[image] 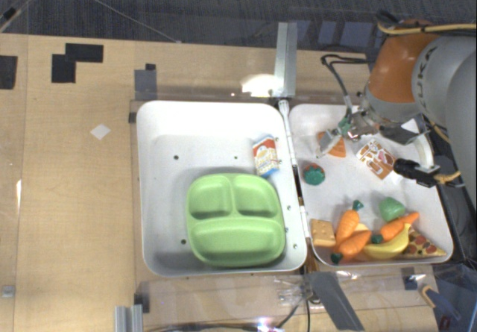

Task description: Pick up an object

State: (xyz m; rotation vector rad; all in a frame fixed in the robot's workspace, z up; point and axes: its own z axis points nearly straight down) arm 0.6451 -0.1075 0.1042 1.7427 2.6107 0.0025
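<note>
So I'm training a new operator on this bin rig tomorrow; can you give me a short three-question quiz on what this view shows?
1. True or false: the green divided tray lies in the left bin.
2. Which bin holds the banana?
A. left bin
B. right bin
C. neither
3. Fill in: the small carton stands against the left bin's ____ wall, above the tray in the picture.

Key
1. True.
2. B; the banana lies at the right bin's near edge with the carrots.
3. Right. The gripper hangs over the right bin's far part, near an orange wedge.
</note>
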